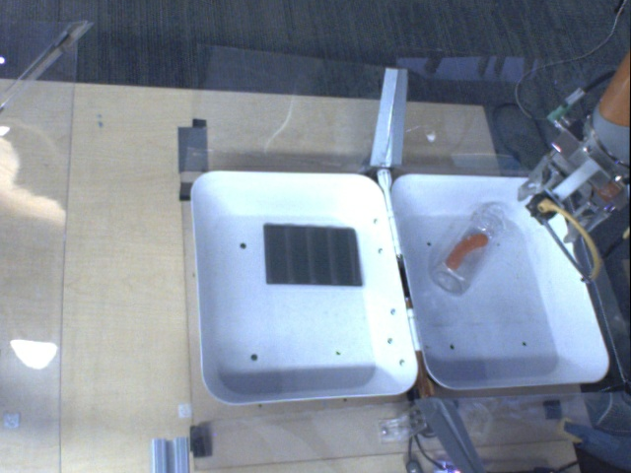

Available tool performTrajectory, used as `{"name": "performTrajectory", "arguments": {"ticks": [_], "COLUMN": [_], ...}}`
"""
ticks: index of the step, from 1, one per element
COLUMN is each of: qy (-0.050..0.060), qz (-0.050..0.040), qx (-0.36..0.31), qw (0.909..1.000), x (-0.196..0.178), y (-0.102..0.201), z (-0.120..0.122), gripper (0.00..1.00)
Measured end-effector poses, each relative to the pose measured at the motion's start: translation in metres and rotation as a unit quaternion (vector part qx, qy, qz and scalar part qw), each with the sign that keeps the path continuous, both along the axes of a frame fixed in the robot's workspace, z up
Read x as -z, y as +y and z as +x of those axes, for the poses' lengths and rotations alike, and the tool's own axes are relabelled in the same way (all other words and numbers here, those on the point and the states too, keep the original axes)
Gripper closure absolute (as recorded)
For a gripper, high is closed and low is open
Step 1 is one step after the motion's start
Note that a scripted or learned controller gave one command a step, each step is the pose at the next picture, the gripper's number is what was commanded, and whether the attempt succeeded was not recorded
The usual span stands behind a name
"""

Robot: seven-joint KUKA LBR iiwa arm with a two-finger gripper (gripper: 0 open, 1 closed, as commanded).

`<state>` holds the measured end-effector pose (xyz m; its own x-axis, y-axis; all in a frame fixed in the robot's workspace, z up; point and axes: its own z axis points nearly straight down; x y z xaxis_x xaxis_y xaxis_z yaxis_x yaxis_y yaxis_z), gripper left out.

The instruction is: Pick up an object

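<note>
Camera view shows the pincer (557, 187) over the far right corner of the right bin (532, 333); wide or narrow, I cannot tell. The clear bottle (468, 249) lies on its side mid-bin, apart from it. Being round and smooth, it may roll away or slip out when squeezed

Bright overhead light washes the left bin (222, 304) and right bin (552, 313) pale — soft shadows lie along their near walls. Glare blotches the bench (108, 264) at left; detail is slightly soft.
</note>
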<state>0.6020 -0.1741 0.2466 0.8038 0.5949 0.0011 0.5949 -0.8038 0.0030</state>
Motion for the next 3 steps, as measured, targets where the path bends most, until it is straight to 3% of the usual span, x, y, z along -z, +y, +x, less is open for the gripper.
{"name": "performTrajectory", "arguments": {"ticks": [1,2,3], "qy": [0.000,0.000,-0.004], "qz": [0.0006,0.0004,-0.0019], "qx": [-0.093,-0.212,-0.309], "qw": [0.9957,0.9773,0.9511], "x": [0.121,0.135,0.156], "y": [0.028,0.030,0.029], "z": [0.006,0.003,0.005], "gripper": [0.00,0.00,0.00]}}
